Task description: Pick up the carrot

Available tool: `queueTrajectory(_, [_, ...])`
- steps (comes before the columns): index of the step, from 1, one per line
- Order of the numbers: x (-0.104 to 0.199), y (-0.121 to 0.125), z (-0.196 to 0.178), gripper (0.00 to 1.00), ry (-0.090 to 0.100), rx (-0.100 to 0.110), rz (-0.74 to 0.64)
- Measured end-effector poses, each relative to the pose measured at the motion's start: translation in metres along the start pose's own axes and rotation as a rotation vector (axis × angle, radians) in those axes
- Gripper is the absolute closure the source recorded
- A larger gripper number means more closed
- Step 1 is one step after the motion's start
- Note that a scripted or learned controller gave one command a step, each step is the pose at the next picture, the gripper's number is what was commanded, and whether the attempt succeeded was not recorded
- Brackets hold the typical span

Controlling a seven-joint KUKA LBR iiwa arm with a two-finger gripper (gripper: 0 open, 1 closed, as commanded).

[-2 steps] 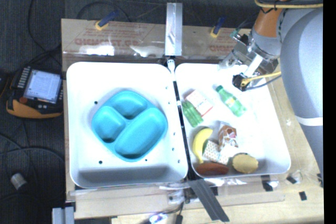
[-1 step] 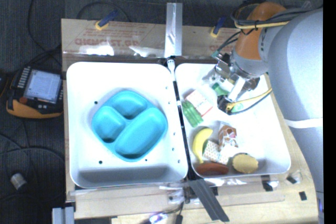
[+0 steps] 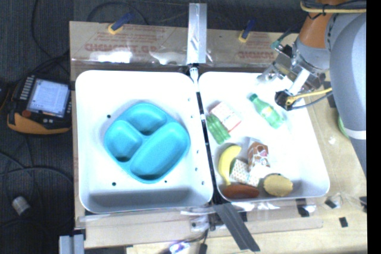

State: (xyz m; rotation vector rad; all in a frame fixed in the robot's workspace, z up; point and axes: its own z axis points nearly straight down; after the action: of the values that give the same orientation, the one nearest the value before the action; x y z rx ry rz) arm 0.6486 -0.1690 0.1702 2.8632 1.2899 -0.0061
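Approach step | pincer (image 3: 284, 81), grip state impossible to tell, poised over right bin (image 3: 318, 146) | next: locate carrot, not identifiable among clutter

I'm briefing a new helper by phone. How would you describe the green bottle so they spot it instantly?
Start at the right white bin, its far end by the gripper. The green bottle lies there alone, translucent, away from the crowded near-end items.

No legible text (board print blurred)
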Motion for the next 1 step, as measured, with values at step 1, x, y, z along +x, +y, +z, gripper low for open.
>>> queueTrajectory(1, [0.0271, -0.0656, 0.0812, 0.00, 0.006, -0.006, 0.040])
